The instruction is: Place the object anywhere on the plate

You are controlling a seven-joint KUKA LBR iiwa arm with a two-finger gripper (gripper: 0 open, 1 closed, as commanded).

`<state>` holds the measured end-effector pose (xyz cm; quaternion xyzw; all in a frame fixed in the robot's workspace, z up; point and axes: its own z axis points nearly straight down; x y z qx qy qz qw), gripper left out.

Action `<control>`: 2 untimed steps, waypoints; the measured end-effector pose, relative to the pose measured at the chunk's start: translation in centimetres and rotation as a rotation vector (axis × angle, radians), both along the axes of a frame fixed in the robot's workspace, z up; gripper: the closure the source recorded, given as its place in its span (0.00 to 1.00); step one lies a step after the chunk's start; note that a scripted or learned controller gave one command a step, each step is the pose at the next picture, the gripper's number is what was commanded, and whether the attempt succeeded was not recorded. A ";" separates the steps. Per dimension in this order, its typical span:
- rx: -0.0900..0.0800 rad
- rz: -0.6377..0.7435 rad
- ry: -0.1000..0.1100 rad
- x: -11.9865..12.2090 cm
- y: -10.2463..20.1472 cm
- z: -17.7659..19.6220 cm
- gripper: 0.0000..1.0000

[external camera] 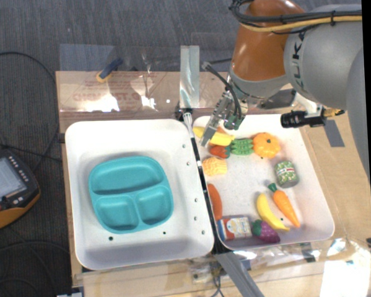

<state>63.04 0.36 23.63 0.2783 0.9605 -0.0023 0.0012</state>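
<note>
My pincer (pixel 228 119): hanging low over the far left corner of the right bin, just above the toys there; I cannot tell how it is set, nor whether anything sits in it.
My arm (pixel 272 34): grey with an orange band, reaching in from the right over the far edge of the surface.
Plate: the teal plastic plate with three compartments (pixel 131 192) lies in the middle of the left white bin (pixel 85 243), nothing on it.
Right bin: the shallow white bin on the right (pixel 315 187) holds all the toy food.
Under my pincer: a yellow toy piece (pixel 219 138), touching a small red piece (pixel 218 152) and a green ridged toy (pixel 240 147); an orange round toy (pixel 266 145) just beside that.
Left wall of the right bin: a yellow corn cob (pixel 215 167), then a long red-orange toy (pixel 215 201).
Near edge: a small labelled can on its side (pixel 237 226), purple grapes (pixel 265 230), a yellow banana (pixel 268 211), an orange carrot with a green top (pixel 284 206).
Right side: a green-labelled can (pixel 286 173).
</note>
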 end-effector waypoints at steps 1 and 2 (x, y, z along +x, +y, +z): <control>0.005 0.143 0.000 -4.3 6.2 4.3 1.00; 0.004 0.143 0.000 -4.3 6.2 4.3 0.00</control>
